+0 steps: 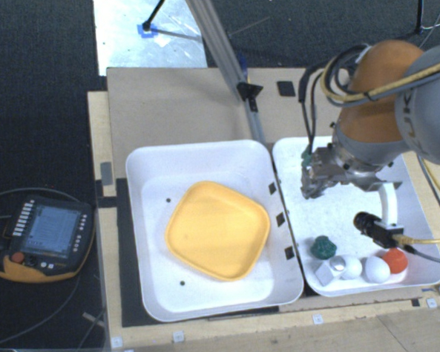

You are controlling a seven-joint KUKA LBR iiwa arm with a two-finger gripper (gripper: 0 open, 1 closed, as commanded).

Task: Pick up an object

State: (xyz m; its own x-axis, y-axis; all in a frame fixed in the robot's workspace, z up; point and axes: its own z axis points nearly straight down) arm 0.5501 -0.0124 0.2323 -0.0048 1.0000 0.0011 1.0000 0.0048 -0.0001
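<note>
Small objects point(355, 258) crowd right bin point(297, 226) front edge; gripper point(313, 179) above bare floor, state cannot tell.

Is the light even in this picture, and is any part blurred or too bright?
Camera view: mostly even light; the white bins look bright but keep detail; a glaring patch of floor sits top left; the gripper looks slightly soft; the yellow plate casts hardly any shadow.

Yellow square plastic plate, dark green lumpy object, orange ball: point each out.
yellow square plastic plate point(218, 240), camera view, its centre.
dark green lumpy object point(323, 246), camera view, its top.
orange ball point(395, 260), camera view, its top.
</note>
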